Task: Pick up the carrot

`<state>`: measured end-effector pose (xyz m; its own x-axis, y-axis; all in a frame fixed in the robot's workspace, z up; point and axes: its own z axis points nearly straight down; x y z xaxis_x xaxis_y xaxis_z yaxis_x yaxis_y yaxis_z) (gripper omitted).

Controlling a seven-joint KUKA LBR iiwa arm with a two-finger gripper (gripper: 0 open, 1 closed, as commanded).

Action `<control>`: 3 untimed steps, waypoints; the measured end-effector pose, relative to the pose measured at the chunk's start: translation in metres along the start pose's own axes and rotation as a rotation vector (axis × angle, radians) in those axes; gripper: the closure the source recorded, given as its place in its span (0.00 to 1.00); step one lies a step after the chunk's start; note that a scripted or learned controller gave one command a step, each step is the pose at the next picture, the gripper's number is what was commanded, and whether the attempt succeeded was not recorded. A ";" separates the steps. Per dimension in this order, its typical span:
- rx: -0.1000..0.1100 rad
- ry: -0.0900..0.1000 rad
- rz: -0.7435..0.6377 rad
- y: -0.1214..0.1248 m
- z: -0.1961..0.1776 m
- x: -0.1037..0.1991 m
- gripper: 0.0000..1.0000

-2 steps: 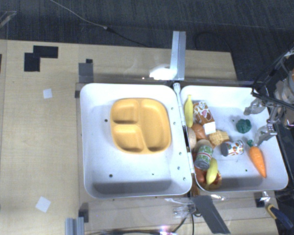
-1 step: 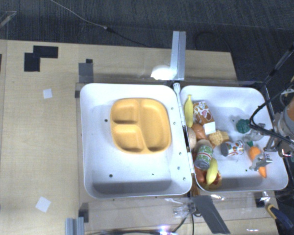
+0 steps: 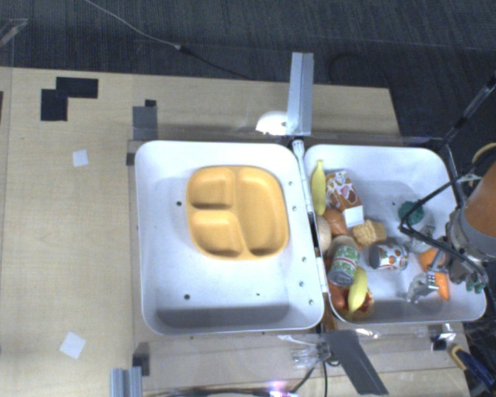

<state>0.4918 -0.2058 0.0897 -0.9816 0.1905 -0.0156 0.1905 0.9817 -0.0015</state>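
Against the right bin's (image 3: pixel 380 149) near-right rim, with bare floor just left, the hand (image 3: pixel 428 286) sits over a small orange carrot (image 3: pixel 441 287), grip impossible to tell.

— What's in my left bin (image 3: pixel 161 222)?
— I see a yellow divided plate (image 3: pixel 235 212), three compartments, lying flat near the middle.
— And my right bin (image 3: pixel 397 157)?
— A banana (image 3: pixel 317 187) upright along the left wall, a printed packet (image 3: pixel 341 188) just beside it, a cracker (image 3: pixel 369 232), a green-label can (image 3: pixel 345 264), a second smaller banana (image 3: pixel 359 289) at the bottom left, a small tin (image 3: pixel 388 258) near the middle.
— Bench?
— Light wood (image 3: pixel 58 246), black patches (image 3: pixel 66 96) top left.
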 end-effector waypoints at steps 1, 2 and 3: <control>0.002 -0.010 -0.006 0.001 -0.013 -0.004 1.00; 0.003 -0.020 -0.013 0.003 -0.025 -0.007 1.00; -0.001 0.007 -0.066 0.001 -0.009 -0.001 1.00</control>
<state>0.4925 -0.2051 0.0987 -0.9920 0.1257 -0.0089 0.1257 0.9921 -0.0014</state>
